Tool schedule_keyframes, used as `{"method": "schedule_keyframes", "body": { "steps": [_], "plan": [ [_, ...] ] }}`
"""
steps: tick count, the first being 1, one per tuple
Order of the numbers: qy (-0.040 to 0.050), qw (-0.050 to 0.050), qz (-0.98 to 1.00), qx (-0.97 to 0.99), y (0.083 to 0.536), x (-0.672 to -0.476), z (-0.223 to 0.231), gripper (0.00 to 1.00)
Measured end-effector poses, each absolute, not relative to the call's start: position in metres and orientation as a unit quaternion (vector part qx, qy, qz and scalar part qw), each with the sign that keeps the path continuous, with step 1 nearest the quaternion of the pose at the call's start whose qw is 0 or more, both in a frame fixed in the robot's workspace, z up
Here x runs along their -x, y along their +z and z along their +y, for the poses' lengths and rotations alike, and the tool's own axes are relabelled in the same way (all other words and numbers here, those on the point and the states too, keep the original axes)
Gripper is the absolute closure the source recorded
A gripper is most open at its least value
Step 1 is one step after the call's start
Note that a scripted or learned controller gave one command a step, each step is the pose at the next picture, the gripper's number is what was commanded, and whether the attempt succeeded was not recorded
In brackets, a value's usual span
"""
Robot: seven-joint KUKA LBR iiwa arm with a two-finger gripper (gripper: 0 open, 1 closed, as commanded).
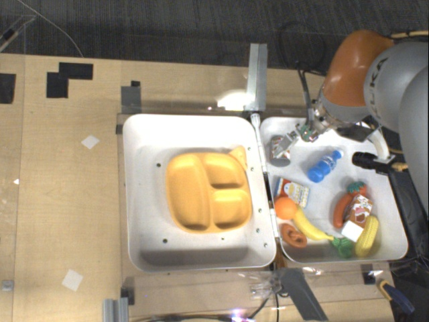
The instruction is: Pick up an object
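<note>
The end effector hangs low over the far-left corner of the right bin, above bare white floor, and whether it is open or closed cannot be told from this slant; nothing is seen between its tips. The candidates for picking all lie nearer and to the right of it: one blue bottle just beside it, one orange, one banana, one corn cob, one small printed card and a reddish sausage-like toy. To do the step well, the arm would probably best shift over the blue bottle, which lies apart from the crowded near pile, turn the tips across its narrow width, and descend squarely before closing. The left bin holds one yellow divided tray. There are two bins on the counter.
</note>
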State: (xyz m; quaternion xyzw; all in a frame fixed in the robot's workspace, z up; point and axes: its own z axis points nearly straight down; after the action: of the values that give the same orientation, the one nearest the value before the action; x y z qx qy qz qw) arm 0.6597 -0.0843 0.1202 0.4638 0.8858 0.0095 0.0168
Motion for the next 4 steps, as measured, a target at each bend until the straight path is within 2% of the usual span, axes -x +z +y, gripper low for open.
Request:
{"method": "schedule_keyframes", "body": {
  "steps": [1, 2, 3, 4],
  "plan": [
    [0.0024, 0.008, 0.897, -0.443, 0.201, -0.672, -0.127, 0.00],
    [0.0025, 0.010, 0.881, -0.473, 0.351, -0.664, -0.159, 0.00],
    [0.0007, 0.002, 0.819, -0.574, 0.265, -0.670, -0.203, 0.00],
    [0.0027, 0.008, 0.821, -0.570, 0.281, -0.673, -0.201, 1.00]
  ]
}}
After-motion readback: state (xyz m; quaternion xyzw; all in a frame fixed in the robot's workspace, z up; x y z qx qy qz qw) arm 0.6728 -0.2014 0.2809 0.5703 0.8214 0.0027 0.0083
